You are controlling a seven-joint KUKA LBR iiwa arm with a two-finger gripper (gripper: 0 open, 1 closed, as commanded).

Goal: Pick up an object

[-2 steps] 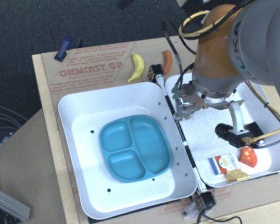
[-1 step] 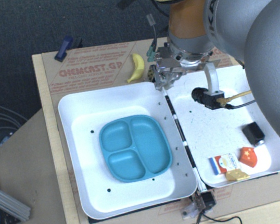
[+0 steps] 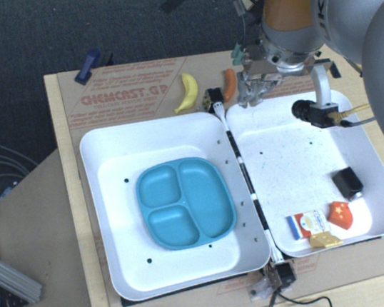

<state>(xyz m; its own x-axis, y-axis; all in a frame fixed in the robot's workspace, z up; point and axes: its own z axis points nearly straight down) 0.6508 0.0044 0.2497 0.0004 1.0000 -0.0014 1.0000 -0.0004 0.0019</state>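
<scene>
My gripper [image 3: 252, 96] hangs over the far left corner of the right bin [image 3: 301, 161], open, with nothing between its fingers. Objects lie at that bin's near right end: a small black block [image 3: 347, 182], a red piece [image 3: 340, 214], a red-and-white packet [image 3: 308, 223] and a tan piece [image 3: 325, 239]. All of them are well away from the gripper, toward the near edge. A blue divided plate [image 3: 185, 202] lies in the middle of the left bin [image 3: 107, 162].
Behind the bins on the bench lie a yellow banana [image 3: 187, 92] and an orange carrot-like piece [image 3: 229, 80], close to the gripper. A blue item [image 3: 86, 67] rests at the bench's far left corner. A black fitting [image 3: 312, 112] sticks out beside the wrist.
</scene>
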